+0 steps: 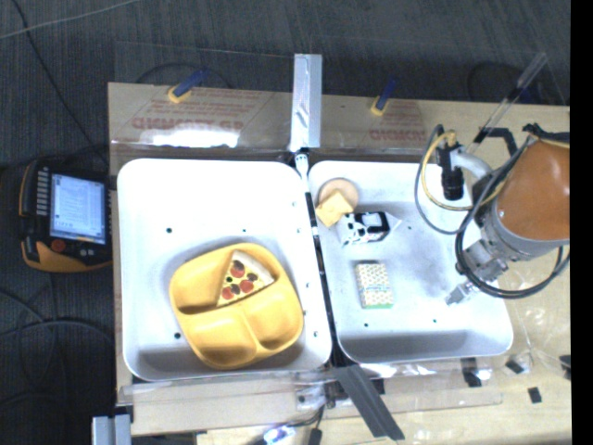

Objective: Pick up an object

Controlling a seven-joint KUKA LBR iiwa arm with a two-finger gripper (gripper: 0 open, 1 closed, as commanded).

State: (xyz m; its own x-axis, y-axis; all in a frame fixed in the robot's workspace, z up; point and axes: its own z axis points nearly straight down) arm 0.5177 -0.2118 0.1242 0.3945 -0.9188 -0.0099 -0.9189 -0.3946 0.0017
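Both bins are white, the left bin (pixel 148 248) and the right bin (pixel 417 332). The divided plate (pixel 213 327) is yellow, and the pizza slice (pixel 246 276) on it is pale yellow with red dots. The small packet (pixel 373 284) is light green with a fine dotted pattern. The arm (pixel 537 197) has an orange band above grey metal. The pendant (pixel 65 216) is orange and black.
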